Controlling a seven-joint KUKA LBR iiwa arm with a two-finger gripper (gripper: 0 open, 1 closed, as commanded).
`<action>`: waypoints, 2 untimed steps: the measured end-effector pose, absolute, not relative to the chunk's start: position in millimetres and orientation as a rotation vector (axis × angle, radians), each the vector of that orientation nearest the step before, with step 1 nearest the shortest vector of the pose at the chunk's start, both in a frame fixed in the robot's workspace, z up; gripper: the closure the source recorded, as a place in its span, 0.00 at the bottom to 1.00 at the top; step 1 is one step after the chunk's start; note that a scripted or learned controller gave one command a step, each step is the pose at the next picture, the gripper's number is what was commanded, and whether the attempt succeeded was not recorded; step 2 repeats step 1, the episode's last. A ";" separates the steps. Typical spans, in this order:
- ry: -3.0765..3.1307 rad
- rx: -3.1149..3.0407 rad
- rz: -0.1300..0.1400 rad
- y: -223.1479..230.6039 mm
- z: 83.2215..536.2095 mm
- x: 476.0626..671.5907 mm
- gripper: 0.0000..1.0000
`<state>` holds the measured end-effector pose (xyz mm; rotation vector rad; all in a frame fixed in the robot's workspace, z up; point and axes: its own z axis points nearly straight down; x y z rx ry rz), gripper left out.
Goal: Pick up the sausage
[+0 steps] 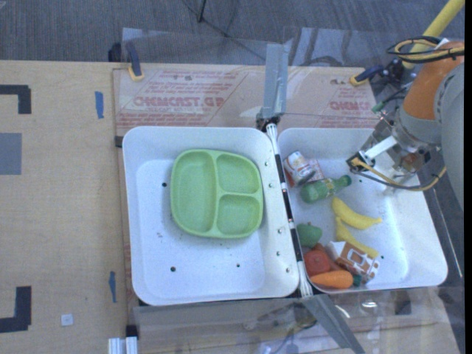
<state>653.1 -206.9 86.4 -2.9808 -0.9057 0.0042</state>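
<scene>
a: camera view. where's the sausage?

b: best guess it's the orange-red stubby piece (333, 279) in the right bin (435, 271), on the near side of the banana (354, 214), against the bin's front wall. it could be a carrot, too small to be sure.

a: and the gripper?

b: gripper (366, 158) is on the far side of the banana, just past the green bottle (324, 189). nothing seen pinched. can't tell if it's spread or pressed together, it's too blurred.

a: so the key relation?

b: the banana sits between them. the sausage is well apart from the gripper, toward the view's bottom and a bit left.

a: long axis?

b: roughly left-right in the view, along the front wall, right end tucked near the carton (359, 261).

a: what does the next move need?

b: my judgement: travel across the banana to the front wall, then close across the short width. it's crowded there, so the wall and carton may block.
</scene>
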 end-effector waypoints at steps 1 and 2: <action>-0.918 -2.996 0.000 -210.1 98.4 654.6 1.00; -0.918 -2.996 0.000 -210.1 98.4 654.6 1.00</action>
